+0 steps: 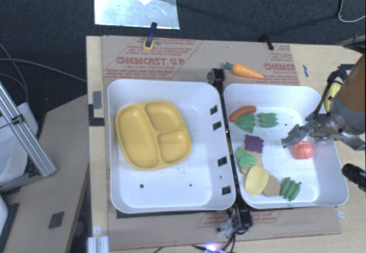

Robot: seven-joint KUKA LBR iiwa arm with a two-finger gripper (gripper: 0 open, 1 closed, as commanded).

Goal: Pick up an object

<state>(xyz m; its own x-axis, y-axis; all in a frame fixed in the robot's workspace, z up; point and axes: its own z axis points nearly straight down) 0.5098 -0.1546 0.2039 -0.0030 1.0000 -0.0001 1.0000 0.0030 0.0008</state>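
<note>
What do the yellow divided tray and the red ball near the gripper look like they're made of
The yellow divided tray looks like moulded plastic: one even colour, rounded compartment edges, a soft sheen. The red ball by the gripper also looks like plastic or rubber, probably toy food, smooth with a pale highlight on top; the view is too coarse to say which.

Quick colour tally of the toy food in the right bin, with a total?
Green: 4
Red: 2
Purple: 1
Yellow: 1
Tan: 1
Total: 9
</note>
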